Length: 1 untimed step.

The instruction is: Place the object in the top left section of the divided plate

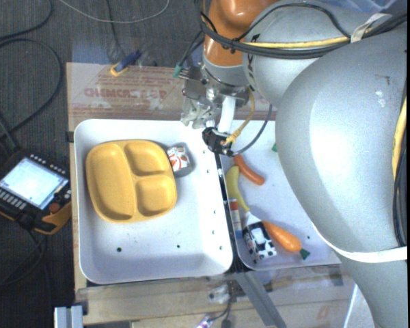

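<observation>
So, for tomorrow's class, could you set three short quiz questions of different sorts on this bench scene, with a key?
1. True or false: the yellow divided plate lies in the right bin.
2. Multiple choice: the small red and white can rests
A. in the plate's top left section
B. against the plate's right edge, in the left bin
C. in the right bin
3. Fill the gap: the end effector is above the ___ edge of the bins, near the divider between them.

Key: 1 false, it lies in the left bin. 2 B. 3 far.
</observation>
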{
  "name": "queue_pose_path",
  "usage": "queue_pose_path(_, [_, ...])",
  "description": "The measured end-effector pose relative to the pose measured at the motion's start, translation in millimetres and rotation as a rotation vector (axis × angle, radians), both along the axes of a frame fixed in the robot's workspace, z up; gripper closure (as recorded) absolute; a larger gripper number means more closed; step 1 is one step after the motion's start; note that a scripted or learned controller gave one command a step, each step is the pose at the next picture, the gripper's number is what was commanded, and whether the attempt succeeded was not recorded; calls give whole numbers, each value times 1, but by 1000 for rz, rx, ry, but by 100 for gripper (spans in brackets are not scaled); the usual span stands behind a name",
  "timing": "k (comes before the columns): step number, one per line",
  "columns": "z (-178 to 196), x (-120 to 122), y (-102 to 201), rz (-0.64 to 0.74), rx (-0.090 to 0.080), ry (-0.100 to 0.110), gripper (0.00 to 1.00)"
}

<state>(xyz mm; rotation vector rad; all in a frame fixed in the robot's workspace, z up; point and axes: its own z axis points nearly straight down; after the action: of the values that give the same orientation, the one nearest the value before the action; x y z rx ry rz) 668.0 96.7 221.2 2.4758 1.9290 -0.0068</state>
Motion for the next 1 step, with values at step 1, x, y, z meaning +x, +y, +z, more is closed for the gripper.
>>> queue_pose_path(1, [8, 0, 0, 1, -5, 2, 100])
